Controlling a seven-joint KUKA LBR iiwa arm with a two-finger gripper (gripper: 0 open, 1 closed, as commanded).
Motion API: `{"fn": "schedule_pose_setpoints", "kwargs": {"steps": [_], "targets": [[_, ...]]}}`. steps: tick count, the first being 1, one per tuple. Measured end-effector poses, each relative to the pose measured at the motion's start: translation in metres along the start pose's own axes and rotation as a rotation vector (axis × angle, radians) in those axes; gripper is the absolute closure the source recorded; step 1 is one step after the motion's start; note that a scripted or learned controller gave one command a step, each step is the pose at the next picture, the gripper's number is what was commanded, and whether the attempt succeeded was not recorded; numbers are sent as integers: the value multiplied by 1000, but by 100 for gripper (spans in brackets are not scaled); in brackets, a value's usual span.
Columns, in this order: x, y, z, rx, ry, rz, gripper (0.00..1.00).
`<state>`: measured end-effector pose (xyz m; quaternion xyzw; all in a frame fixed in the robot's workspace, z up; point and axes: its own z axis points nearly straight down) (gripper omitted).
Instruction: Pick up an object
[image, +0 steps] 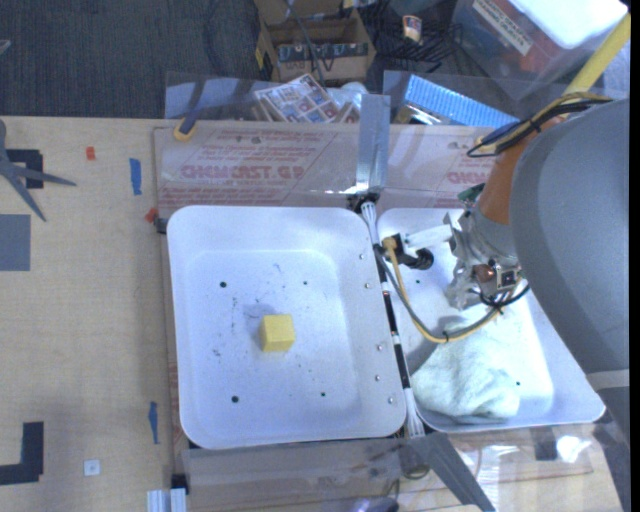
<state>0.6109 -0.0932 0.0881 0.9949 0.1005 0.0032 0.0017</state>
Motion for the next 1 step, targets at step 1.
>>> {"fn": "schedule_pose_setpoints", "kwargs": {"steps": [1], "targets": [[43, 12, 1, 3, -2, -25, 100]]}}
